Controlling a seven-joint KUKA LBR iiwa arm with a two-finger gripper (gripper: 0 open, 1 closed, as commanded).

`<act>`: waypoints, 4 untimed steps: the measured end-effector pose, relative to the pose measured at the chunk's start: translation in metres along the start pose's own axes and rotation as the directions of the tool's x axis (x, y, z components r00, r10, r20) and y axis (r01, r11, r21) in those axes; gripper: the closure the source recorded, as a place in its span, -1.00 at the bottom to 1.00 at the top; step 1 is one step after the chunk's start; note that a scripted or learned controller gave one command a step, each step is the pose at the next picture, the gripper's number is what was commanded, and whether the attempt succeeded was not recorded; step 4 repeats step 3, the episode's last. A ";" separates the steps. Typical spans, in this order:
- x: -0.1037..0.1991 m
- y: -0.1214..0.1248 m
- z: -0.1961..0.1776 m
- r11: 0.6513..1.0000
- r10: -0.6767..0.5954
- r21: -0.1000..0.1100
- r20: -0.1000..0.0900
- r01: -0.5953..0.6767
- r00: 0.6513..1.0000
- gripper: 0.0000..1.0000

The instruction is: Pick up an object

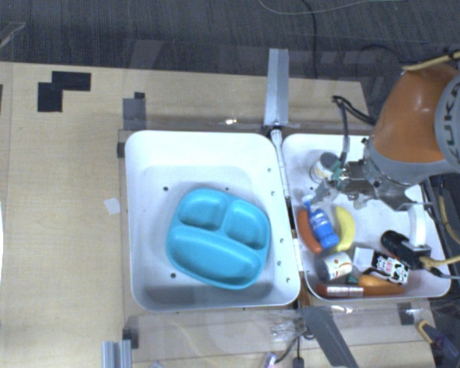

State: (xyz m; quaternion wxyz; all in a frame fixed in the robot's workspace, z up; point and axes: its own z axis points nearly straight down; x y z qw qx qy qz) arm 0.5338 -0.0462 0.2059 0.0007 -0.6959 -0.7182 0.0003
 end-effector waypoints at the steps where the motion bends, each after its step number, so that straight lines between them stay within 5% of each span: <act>1: -0.059 0.009 0.117 0.988 -0.153 -0.011 0.002 0.153 0.988 -1.00; 2: -0.057 0.011 0.108 0.988 -0.156 -0.014 0.002 0.156 0.988 1.00; 3: -0.026 0.034 0.009 0.990 -0.142 -0.001 0.001 0.142 0.990 1.00; 4: -0.026 0.034 0.009 0.990 -0.142 -0.001 0.001 0.142 0.990 1.00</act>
